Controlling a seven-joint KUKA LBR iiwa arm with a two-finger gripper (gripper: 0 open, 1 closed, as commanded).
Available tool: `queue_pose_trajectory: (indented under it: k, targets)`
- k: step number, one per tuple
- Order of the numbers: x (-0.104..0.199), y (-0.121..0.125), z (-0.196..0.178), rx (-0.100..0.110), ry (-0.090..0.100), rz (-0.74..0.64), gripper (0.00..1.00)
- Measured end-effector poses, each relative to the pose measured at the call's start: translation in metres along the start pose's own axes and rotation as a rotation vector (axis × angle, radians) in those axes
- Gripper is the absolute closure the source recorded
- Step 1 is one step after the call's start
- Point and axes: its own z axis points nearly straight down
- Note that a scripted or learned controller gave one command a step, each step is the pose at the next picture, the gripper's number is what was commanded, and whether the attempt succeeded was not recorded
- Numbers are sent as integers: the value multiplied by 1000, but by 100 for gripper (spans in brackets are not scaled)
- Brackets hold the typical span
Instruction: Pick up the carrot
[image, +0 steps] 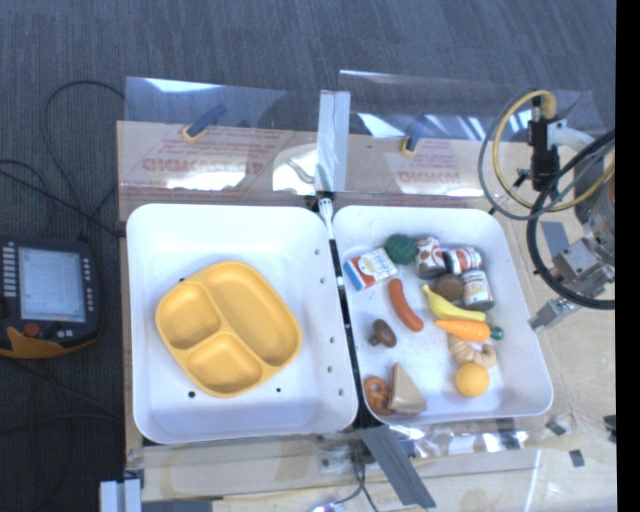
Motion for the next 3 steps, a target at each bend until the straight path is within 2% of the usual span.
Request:
queue_pose_trajectory:
  k: [1,2,3]
  targets:
    - [0,0,0,0,-1,-51,100]
    - [15,6,1,0,-1,-67,100]
    - [0,1,32,-1,-2,-607,100]
